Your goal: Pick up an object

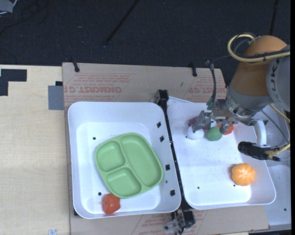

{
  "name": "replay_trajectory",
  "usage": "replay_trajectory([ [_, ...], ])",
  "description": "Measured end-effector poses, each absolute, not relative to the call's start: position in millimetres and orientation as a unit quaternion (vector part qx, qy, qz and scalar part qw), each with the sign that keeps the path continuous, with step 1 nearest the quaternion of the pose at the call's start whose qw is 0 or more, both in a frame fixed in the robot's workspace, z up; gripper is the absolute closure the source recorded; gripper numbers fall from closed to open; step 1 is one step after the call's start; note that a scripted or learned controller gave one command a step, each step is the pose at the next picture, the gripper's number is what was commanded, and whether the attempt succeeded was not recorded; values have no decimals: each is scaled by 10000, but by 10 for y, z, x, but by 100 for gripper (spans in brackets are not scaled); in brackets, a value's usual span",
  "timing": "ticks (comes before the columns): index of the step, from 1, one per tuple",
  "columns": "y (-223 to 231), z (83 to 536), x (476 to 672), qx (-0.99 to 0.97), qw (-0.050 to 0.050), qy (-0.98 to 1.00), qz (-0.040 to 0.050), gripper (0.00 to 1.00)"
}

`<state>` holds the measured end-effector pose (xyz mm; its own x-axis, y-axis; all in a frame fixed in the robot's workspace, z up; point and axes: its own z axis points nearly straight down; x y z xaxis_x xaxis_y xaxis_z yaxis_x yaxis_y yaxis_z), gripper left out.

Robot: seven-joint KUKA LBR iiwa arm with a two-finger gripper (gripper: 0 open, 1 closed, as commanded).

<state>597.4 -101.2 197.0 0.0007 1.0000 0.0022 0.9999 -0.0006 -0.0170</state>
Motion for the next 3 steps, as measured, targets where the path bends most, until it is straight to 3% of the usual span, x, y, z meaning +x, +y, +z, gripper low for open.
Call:
replay_trajectory([
  [1,-1014,2048,6003,-7067,16,-7075,10,0],
  [3,-939,1029,5975,-7068,37,-7074,23,0],
])
